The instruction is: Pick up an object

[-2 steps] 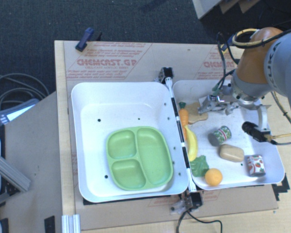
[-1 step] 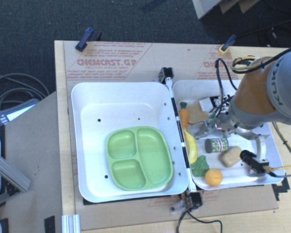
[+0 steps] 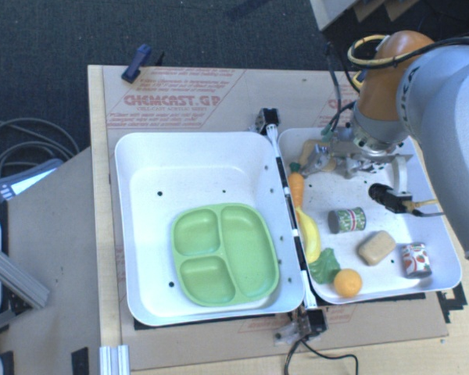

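The right bin holds several objects. An orange carrot and a yellow banana lie along its left wall. A green leafy piece and an orange fruit sit at the front left. A small green can lies in the middle, with a tan bread-like lump and a red-and-white can to its right. My gripper hangs low over the bin's far left corner, just beyond the carrot's top end. Nothing is visibly held.
The left bin holds a green divided plate. A black part of the arm juts over the right bin's middle right. The grey arm covers the bin's far right corner. A blue object lies on the board behind the bins.
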### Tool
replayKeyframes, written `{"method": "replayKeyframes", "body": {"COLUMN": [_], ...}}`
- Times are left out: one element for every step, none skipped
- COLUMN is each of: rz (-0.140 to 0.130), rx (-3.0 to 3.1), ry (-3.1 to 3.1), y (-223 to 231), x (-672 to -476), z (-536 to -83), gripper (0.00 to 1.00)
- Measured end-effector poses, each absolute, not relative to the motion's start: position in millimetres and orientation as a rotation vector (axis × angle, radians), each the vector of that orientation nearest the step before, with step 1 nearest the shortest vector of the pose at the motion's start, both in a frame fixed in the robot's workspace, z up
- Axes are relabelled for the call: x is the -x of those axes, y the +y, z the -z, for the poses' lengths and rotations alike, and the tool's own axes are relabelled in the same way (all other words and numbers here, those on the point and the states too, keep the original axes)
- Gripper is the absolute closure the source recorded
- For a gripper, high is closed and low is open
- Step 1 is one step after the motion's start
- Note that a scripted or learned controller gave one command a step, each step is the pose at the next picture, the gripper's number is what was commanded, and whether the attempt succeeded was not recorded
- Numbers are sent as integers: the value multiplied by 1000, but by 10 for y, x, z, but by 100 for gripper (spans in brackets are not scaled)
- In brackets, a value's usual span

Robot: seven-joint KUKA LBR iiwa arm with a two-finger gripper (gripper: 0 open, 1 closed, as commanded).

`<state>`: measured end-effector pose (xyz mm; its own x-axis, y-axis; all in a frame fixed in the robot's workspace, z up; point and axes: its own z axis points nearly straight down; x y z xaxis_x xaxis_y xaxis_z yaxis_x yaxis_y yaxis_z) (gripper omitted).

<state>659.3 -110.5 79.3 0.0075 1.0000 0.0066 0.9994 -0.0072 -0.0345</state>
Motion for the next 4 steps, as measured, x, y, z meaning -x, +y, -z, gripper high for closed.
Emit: {"method": "replayKeyframes", "body": {"rz": [-22, -2, -1, 1], "rx": [2214, 2221, 2221, 2222], "ry": [-2204, -2220, -2219, -2222], "y": [-972, -1001, -1048, -943], "x": [-6618, -6428, -6090, -6136], "z": [-825, -846, -846, -846], "gripper": [0, 0, 0, 0]}}
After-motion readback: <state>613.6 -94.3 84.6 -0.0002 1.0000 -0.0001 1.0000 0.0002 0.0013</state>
